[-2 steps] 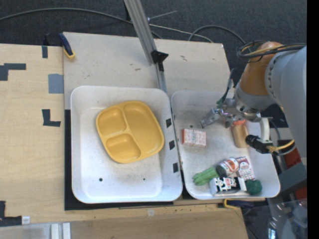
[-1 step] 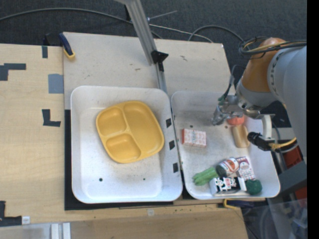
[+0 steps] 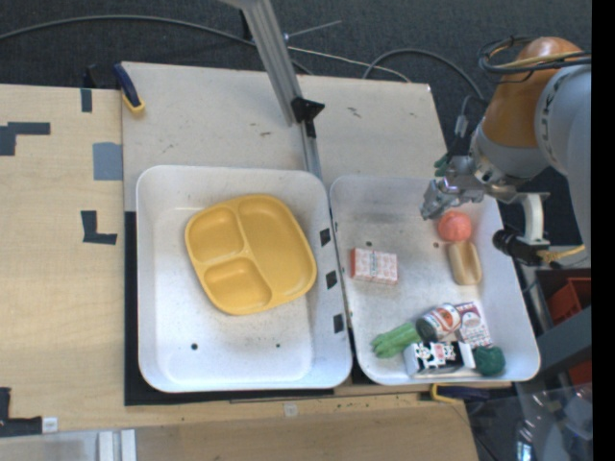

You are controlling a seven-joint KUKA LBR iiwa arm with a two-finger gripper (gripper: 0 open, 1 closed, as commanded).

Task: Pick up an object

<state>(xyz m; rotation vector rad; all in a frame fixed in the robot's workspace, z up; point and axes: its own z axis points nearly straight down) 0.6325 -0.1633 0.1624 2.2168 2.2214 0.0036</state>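
My gripper (image 3: 439, 201) hangs over the upper right part of the right bin (image 3: 384, 195), just up and left of a red-orange ball (image 3: 455, 226). Nothing shows between its fingers. Below the ball lies a tan bun-shaped piece (image 3: 465, 262). A small pink-and-white carton (image 3: 374, 266) sits near the bin's middle. At the bin's lower right are a tin can (image 3: 441, 322), a green vegetable (image 3: 395, 339), a black-and-white carton (image 3: 439, 355) and a dark green piece (image 3: 490, 360).
The left bin (image 3: 163, 257) holds a yellow divided plate (image 3: 250, 254). A grey pole (image 3: 279, 51) slants down to the divider between the bins. Cables lie on the dark floor behind the bench.
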